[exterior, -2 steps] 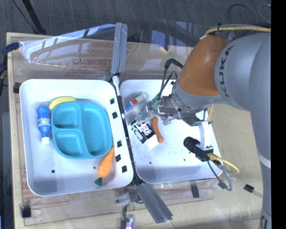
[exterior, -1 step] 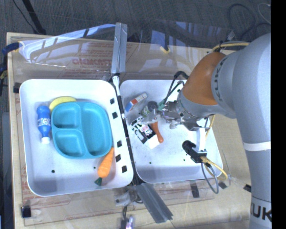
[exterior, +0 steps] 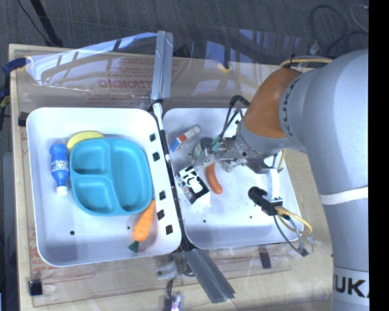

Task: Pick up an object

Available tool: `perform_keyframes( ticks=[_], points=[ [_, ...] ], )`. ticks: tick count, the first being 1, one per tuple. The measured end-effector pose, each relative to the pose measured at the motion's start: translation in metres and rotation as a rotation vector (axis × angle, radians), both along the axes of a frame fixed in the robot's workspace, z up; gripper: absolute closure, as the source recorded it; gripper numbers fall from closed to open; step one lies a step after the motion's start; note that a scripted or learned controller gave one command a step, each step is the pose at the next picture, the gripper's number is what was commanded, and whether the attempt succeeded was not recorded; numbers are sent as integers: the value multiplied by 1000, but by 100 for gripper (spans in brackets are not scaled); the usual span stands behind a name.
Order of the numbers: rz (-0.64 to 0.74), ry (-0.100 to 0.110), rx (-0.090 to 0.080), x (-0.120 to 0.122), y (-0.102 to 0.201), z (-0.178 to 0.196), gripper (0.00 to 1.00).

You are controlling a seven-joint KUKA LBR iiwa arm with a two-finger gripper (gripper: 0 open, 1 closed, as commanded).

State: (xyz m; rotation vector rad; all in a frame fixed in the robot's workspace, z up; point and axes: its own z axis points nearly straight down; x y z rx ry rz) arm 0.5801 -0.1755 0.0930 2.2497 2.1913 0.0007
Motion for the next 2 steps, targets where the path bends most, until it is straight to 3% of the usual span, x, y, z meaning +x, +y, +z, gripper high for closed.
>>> perform_keyframes(
  ticks=[1, 2],
  points=[
    [5, 1, 0, 0, 1, 10, 100],
    [54, 2, 1, -68, 15, 111, 100]
  ],
)
